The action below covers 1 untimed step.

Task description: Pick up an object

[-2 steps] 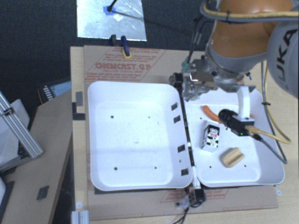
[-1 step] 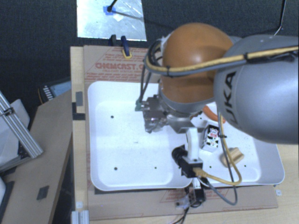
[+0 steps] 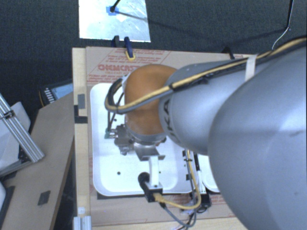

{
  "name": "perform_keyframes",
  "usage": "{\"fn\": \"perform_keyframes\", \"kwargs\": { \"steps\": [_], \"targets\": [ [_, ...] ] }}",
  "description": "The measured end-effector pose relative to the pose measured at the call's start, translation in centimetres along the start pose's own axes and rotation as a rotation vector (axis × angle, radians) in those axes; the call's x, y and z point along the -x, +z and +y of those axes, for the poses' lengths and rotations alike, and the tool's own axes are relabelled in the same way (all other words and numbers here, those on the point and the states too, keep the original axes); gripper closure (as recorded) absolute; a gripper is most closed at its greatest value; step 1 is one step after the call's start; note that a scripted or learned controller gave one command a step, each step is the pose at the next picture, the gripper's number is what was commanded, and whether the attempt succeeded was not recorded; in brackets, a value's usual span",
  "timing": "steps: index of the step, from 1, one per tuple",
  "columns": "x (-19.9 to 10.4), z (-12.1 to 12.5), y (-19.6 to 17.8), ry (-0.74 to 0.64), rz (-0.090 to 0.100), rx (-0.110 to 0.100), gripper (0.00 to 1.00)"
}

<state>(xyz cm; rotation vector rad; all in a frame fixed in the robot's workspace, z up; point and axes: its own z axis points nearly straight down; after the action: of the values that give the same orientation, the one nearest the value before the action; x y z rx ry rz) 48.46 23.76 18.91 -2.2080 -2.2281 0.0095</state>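
Observation:
My arm fills the middle and right of the camera view, and its orange band (image 3: 144,97) hangs over the left white bin (image 3: 103,178). Below the band, the metal body of my gripper (image 3: 125,140) sits low over that bin's middle, seen from above. The wrist hides whatever lies beneath it. One small dark speck (image 3: 118,172) shows on the bin floor, a little in front of the gripper and apart from it. I cannot tell what the speck is.
A sliver of the right bin (image 3: 212,182) peeks out under the arm. Cardboard with red lettering (image 3: 124,63) lies behind the bins, with a clamp (image 3: 128,48) on its far edge. A shiny square sheet (image 3: 114,13) lies beyond. An aluminium rail (image 3: 19,128) stands at the left.

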Motion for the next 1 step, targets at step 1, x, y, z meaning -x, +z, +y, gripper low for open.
{"fn": "perform_keyframes", "kwargs": {
  "steps": [1],
  "targets": [
    [0.36,2.64,-12.92,0.005,0.007,0.021,1.00]
  ]
}}
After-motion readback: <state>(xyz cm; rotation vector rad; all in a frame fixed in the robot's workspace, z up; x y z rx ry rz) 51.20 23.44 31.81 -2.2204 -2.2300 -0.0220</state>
